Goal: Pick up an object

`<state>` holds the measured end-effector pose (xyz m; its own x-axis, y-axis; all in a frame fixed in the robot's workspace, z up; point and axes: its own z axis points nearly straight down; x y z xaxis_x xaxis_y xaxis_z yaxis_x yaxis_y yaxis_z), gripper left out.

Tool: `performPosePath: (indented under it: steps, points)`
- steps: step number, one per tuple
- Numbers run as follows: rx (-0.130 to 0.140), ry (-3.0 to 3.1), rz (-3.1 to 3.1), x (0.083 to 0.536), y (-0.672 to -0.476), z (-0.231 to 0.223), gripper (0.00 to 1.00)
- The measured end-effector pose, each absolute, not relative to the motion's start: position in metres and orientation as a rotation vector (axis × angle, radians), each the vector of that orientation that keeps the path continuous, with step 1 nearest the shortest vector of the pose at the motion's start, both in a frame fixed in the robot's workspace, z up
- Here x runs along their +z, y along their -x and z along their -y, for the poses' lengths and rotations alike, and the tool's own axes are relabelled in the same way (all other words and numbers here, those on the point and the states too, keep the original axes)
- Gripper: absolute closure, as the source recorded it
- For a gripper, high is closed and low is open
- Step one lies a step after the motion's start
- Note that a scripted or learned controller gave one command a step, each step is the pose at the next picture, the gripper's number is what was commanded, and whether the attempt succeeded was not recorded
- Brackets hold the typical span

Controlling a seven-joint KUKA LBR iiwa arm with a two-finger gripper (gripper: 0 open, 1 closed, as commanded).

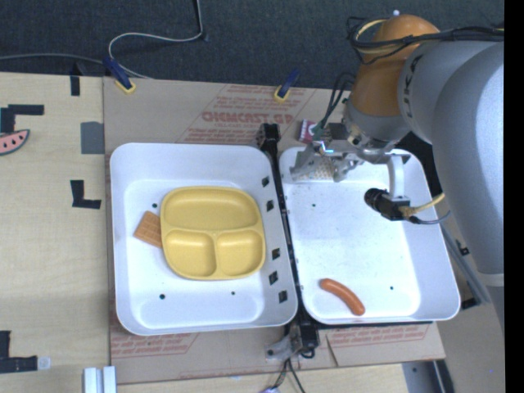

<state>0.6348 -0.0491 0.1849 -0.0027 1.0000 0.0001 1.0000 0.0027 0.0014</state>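
Well below the gripper (321, 169), sausage (341, 295)

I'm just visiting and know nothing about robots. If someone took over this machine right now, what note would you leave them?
Claw: low at the far left corner of the right white bin; whether it grips anything cannot be told from here.
Things: an orange sausage-shaped toy lies near the right bin's front edge. A yellow divided plastic tray sits in the left white bin, partly covering a tan waffle-like piece.
Done: no pickup visible.
Left: grasp and lift one object.
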Motion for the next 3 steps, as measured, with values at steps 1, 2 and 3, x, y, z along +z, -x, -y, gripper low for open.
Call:
performPosePath:
  steps: [1, 2, 3]
  points:
    - [0.001, -2.218, -2.223, 0.250, -0.663, 0.015, 1.00]
    - [-0.002, -2.220, -2.222, 0.255, -0.666, -0.005, 1.00]
    - [-0.003, -2.223, -2.221, 0.257, -0.599, 0.006, 1.00]
